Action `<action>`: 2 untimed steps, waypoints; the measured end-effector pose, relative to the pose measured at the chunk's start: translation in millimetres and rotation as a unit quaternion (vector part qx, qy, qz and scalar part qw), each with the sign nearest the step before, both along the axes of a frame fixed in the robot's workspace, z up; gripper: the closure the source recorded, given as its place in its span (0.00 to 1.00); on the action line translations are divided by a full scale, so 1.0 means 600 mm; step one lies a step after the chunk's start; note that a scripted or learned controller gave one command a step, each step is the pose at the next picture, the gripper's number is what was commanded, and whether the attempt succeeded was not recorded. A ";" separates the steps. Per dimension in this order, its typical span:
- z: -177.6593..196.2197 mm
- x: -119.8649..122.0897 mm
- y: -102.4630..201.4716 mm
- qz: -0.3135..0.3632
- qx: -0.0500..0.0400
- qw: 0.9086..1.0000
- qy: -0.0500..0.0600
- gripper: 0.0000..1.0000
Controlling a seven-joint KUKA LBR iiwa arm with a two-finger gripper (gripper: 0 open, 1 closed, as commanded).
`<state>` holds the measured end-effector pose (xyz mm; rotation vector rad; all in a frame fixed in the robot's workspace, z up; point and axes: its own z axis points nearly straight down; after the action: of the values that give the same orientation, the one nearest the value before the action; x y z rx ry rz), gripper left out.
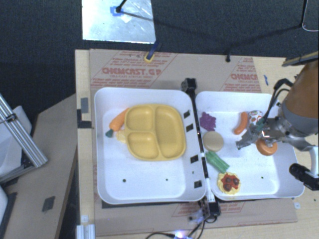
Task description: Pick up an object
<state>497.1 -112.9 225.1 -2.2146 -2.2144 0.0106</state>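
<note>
Toy foods fill the right bin (286, 190): purple grapes (208, 120), a sausage (240, 123), a tan round piece (214, 141), a green piece (217, 161) and a small pizza (229, 182) near its front edge. The gripper (245, 143) hangs mid-bin beside an orange piece (267, 148); its state I cannot tell. The left bin (112, 183) holds a yellow divided plate (152, 132) with a carrot (117, 120) touching its left rim.
</note>
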 end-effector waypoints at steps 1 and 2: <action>0.010 0.004 0.001 0.002 -0.001 1.000 -0.007 0.00; -0.070 -0.009 0.007 0.001 -0.001 1.000 -0.005 0.00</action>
<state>491.5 -108.8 183.3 -2.2189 -2.2224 0.0000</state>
